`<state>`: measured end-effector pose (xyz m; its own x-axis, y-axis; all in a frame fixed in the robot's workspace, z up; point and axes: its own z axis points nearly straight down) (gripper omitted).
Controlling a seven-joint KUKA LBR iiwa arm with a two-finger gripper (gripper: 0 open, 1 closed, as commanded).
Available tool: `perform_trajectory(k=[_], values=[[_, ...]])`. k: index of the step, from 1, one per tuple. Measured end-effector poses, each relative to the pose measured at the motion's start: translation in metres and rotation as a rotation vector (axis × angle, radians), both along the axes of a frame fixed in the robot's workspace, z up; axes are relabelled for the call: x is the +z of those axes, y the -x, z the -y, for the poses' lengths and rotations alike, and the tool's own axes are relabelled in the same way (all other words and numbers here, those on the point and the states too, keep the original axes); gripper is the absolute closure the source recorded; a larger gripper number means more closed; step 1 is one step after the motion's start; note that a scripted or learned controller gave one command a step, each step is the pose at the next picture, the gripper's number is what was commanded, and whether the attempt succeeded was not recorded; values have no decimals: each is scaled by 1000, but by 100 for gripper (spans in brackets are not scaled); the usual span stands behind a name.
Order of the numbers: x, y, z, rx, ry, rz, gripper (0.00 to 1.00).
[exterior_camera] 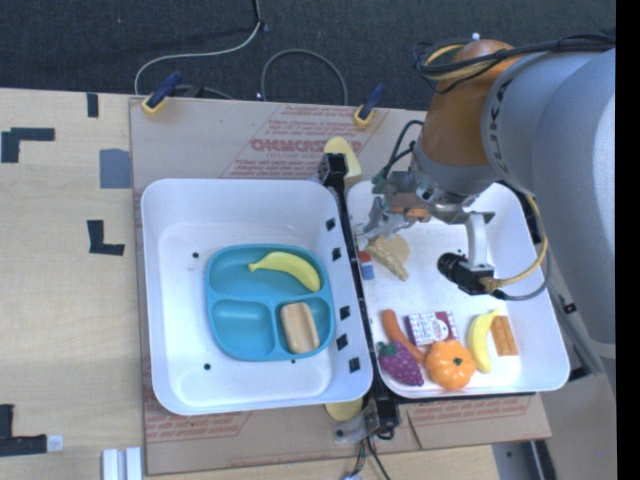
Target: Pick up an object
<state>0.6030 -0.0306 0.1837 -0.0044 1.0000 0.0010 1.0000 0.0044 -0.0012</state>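
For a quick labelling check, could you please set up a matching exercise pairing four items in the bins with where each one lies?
Things:
1. banana
2. bread roll
3. orange pumpkin
4. purple grapes

Places:
A. right bin, near edge, beside the pumpkin's left
B. blue tray, lower right compartment
C. blue tray, top compartment
D. right bin, near edge, between grapes and a second banana

Pairs: 1-C, 2-B, 3-D, 4-A

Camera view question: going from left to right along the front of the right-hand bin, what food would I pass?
Carrot → grapes → orange → banana → bread stick. The small red carton sits just behind the orange, so I left it out of the order.
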Motion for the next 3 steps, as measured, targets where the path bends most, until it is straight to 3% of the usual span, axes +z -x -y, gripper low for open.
perform_trajectory(k=[1, 2, 3], values=[[30, 4, 3, -3, 1, 3, 100], [28, 4, 3, -3, 1, 1, 0], [28, 55, 22, -6, 2, -3, 0]])
